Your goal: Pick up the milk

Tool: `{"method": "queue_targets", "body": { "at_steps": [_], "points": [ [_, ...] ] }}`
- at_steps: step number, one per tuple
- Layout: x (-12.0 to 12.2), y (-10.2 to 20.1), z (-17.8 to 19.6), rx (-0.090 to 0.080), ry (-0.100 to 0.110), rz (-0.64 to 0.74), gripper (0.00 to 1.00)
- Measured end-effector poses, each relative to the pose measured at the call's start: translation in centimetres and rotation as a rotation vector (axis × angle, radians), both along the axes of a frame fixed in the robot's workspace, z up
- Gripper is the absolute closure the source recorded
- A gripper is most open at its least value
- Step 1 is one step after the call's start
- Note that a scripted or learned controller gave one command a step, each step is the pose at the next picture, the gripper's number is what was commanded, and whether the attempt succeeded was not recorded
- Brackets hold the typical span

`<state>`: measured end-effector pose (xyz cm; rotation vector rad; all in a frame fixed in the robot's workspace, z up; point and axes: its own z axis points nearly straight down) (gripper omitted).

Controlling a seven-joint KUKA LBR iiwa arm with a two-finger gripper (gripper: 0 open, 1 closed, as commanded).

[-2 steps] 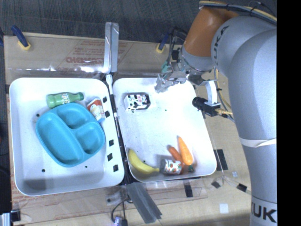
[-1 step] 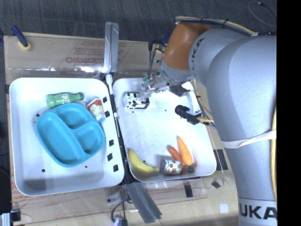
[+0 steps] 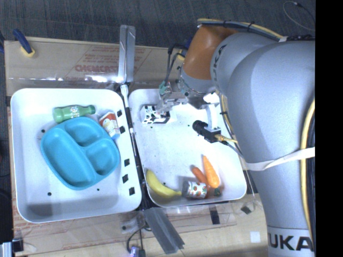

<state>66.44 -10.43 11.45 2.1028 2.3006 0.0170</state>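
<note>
A wooden bench stands on dark grey carpet under even light.

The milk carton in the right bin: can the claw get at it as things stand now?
Probably yes. The claw hangs right beside the milk carton at the bin's far left corner, with nothing lying on or against the carton.

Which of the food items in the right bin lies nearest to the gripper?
The white milk carton with black cow patches, lying directly below the gripper in the far-left corner. The yellow banana and orange carrots lie along the near edge.
</note>
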Motion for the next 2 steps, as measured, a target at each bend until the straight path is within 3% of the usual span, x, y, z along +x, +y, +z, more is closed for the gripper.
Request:
{"method": "queue_targets", "body": {
  "at_steps": [1, 2],
  "points": [
    [-0.05, 0.56, 0.17, 0.002, -0.002, -0.118, 0.00],
    [-0.68, 0.36, -0.03, 0.003, -0.020, -0.047, 0.00]
  ]
}}
